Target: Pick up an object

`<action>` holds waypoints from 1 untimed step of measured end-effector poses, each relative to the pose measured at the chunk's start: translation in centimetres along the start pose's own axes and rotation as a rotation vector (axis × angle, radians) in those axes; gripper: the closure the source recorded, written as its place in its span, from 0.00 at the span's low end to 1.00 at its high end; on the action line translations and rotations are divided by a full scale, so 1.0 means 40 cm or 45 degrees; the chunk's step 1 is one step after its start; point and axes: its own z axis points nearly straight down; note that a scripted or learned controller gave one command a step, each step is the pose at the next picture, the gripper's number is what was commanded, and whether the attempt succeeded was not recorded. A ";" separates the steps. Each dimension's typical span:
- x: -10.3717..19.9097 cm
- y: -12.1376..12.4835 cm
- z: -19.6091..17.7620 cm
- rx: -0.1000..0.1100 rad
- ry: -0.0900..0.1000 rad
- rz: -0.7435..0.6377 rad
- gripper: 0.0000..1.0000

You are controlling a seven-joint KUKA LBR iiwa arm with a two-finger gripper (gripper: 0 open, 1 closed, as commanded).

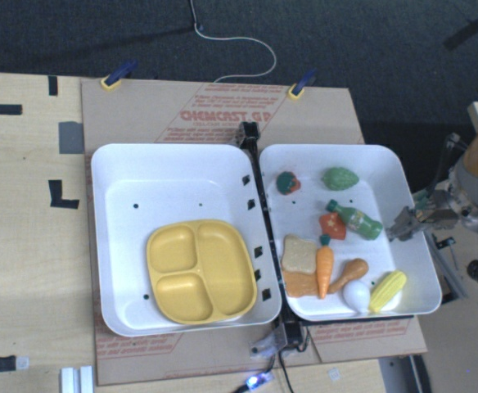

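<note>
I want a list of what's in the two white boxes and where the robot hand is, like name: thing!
left bin: yellow divided plate
right bin: toy food
top of right bin: red and green vegetable, green leafy piece
middle: green bottle, red piece
bottom: bread slice, carrot, drumstick, white egg, corn cob
gripper: at the right bin's right rim, beside the bottle
held: nothing seen between the fingers
</note>
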 end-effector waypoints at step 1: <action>0.002 0.000 0.003 0.006 0.003 0.000 1.00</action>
